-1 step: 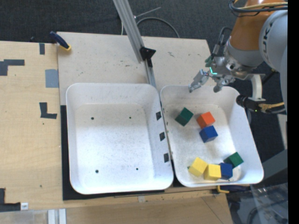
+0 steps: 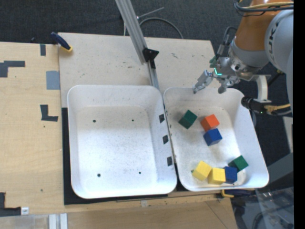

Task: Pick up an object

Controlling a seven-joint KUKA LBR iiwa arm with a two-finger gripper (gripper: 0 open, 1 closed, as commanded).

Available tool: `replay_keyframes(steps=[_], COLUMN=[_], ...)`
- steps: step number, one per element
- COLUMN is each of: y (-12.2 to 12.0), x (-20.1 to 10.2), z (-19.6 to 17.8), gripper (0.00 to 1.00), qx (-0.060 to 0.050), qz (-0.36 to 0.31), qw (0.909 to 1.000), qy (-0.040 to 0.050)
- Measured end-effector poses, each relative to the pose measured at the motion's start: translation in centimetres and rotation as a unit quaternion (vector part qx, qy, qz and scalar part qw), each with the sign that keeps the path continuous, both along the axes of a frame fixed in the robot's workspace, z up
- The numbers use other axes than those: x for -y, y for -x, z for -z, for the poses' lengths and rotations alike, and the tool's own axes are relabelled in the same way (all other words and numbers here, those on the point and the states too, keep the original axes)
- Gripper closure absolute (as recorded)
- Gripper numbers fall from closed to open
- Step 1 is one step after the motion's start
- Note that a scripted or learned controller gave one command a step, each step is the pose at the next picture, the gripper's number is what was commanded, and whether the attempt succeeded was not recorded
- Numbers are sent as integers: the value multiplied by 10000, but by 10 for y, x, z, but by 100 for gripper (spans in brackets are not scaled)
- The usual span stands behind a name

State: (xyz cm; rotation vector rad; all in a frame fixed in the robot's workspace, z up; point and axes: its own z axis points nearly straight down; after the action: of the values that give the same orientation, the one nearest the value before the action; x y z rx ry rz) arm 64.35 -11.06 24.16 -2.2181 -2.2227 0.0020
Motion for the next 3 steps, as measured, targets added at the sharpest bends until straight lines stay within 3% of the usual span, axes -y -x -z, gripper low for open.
replay_keyframes(steps=[3], y=[2], x=[-10], z=[147], gripper=[0], qx=[-28], qz=[2], qw=[10000], qy=[3])
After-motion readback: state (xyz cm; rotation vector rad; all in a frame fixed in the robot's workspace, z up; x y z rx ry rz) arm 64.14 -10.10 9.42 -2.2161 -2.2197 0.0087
